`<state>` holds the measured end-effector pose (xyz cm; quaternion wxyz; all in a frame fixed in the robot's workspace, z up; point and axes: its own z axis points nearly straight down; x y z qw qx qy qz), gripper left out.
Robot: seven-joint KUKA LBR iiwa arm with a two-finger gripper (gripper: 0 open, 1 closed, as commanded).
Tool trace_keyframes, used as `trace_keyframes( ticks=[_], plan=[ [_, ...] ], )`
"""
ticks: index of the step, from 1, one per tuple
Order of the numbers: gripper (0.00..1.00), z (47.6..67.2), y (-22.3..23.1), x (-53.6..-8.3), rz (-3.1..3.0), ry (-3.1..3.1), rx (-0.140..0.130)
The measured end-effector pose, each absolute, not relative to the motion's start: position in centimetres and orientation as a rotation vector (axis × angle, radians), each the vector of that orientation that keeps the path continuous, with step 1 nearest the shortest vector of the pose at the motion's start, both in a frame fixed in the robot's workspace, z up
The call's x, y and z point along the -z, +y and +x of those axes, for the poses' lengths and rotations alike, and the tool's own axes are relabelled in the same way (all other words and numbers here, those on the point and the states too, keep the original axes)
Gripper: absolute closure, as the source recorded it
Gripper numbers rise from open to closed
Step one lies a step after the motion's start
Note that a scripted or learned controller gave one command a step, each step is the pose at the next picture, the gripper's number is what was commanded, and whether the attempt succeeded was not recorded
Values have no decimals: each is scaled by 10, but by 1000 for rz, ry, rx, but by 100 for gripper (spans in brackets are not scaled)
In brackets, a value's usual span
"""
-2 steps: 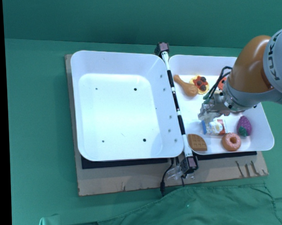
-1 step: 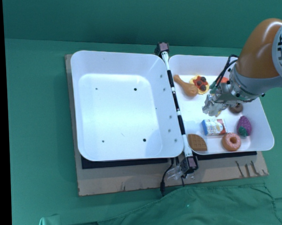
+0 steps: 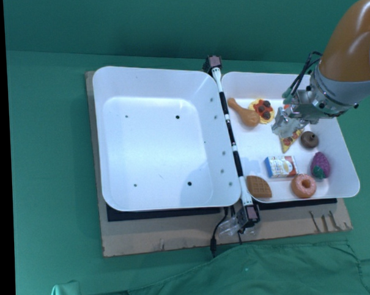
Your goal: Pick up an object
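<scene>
Gripper (image 3: 288, 128) low in right bin (image 3: 348, 167), directly over toy pizza slice (image 3: 290, 140), whose long axis runs 1-to-7 o'clock with tip poking out toward 7; finger state can't be made out; chocolate donut (image 3: 309, 139) just at 3 o'clock.

Both bins look like smooth glossy white plastic; left bin (image 3: 154, 151) throws a broad sheen, right bin (image 3: 348, 167) the same finish. Bench cover (image 3: 50, 149) is matt green cloth, creased along the near edge. Board (image 3: 177, 239) under the bins reads as raw brown cardboard, matt. Arm shell (image 3: 351, 39) is smooth satin orange; wrist just above the gripper (image 3: 288, 128) looks like bare grey metal with black cables. Toys around the jaws look moulded plastic: drumstick (image 3: 245, 114) smooth tan, doughnut (image 3: 303, 186) glossy glaze, purple fruit (image 3: 320, 166) bumpy, waffle biscuit (image 3: 258, 186) gridded matt brown, small carton (image 3: 280, 166) printed.
</scene>
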<state>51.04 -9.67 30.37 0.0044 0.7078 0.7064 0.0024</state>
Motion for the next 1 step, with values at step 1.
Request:
trace_keyframes(
  ticks=[1],
  plan=[
    [100, 510, -97, -370, 2217, 2211, -10]
  ],
)
